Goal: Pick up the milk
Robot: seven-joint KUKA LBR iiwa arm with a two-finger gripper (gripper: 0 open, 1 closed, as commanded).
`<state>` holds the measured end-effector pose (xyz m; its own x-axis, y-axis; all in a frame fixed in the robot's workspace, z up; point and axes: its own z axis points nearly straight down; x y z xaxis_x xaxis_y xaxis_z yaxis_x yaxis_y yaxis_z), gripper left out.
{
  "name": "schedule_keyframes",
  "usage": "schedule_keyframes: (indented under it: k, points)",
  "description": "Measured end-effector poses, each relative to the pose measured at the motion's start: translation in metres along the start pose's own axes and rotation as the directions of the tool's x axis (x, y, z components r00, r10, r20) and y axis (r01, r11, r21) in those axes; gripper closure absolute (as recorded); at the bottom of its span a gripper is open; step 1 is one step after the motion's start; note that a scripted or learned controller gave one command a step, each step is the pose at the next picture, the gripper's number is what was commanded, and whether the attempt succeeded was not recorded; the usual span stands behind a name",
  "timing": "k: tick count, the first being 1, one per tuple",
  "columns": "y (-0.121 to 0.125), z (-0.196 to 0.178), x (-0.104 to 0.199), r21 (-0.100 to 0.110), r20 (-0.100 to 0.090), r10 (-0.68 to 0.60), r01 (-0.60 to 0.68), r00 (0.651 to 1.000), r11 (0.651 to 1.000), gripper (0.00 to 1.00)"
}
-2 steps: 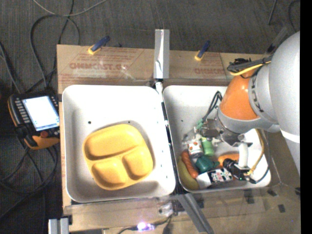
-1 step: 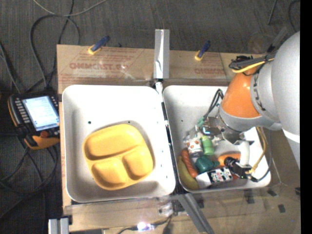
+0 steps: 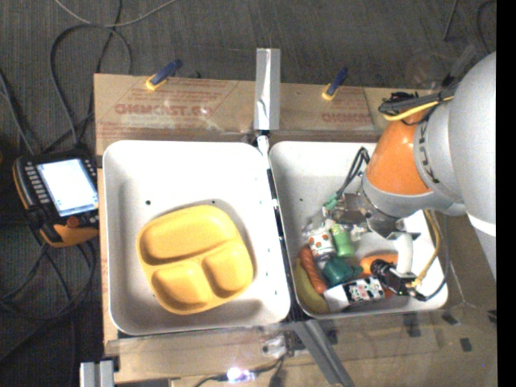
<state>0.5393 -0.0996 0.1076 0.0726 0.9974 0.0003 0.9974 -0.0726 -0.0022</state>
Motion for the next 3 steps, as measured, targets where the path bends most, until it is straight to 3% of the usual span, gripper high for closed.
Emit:
schedule_keyframes:
  k: [1, 2, 3]
  points:
    - [0.002, -0.013, 0.0, -0.006, -0.001, 0.0, 0.0, 1.0, 1.0, 1.0]
    - [0.0, -0.01, 0.0, 0.0, -0.001, 0.0, 0.0, 1.0, 1.0, 0.0]
    - [-0.045, 0.015, 0.001, -0.027, 0.008, -0.118, 0.118, 0.993, 0.993, 0.0]
